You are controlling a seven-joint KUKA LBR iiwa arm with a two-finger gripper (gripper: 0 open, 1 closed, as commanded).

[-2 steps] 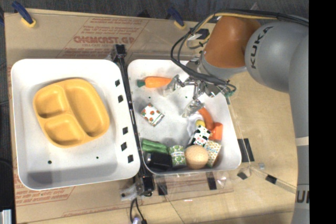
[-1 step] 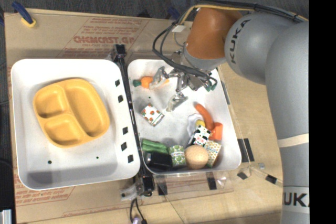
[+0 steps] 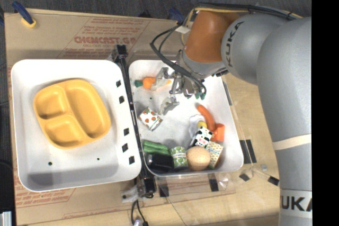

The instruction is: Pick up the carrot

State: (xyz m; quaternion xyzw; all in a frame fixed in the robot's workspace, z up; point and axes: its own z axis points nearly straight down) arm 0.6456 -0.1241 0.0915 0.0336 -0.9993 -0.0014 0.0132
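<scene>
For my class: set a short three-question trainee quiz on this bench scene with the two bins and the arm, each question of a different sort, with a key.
1. True or false: the yellow tray lies in the same bin as the carrot.
2. Multiple choice: the gripper hangs over A) the left bin, B) the right bin, C) the cardboard.
3. Fill in: the carrot lies near the right bin's ____ far corner, as the camera sees it.

Key
1. False; the tray sits in the left bin.
2. B.
3. Left.
</scene>
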